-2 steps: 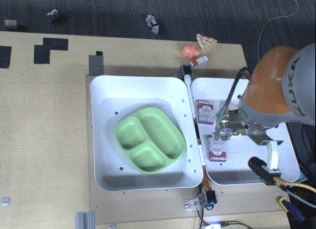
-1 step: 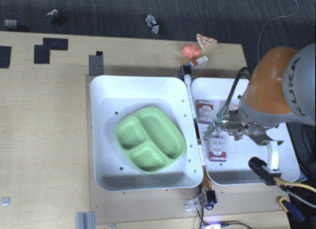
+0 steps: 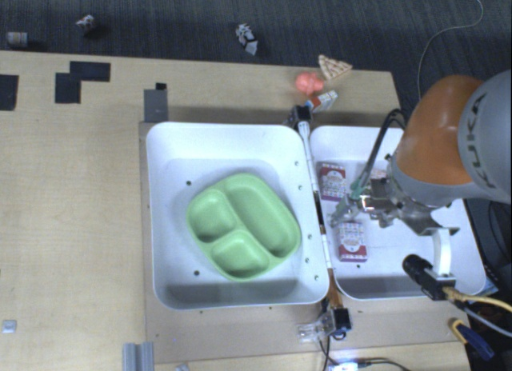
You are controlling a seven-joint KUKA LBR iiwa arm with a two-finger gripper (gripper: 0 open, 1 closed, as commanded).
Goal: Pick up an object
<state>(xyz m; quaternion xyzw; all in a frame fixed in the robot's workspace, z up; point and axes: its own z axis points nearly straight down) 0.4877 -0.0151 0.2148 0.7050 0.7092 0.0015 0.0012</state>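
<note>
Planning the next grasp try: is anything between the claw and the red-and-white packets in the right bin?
Nothing visible does. The claw hangs in the right bin, between the upper packet and the lower packet, no object intervening.

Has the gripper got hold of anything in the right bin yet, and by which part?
Cannot be told. The gripper is low in the right bin, between two small red-and-white packets, but no object shows in its grasp.

You see a divided plate (image 3: 243,225) in the left bin (image 3: 164,201); two packets (image 3: 331,179) (image 3: 351,241) lie in the right bin (image 3: 384,288).
</note>
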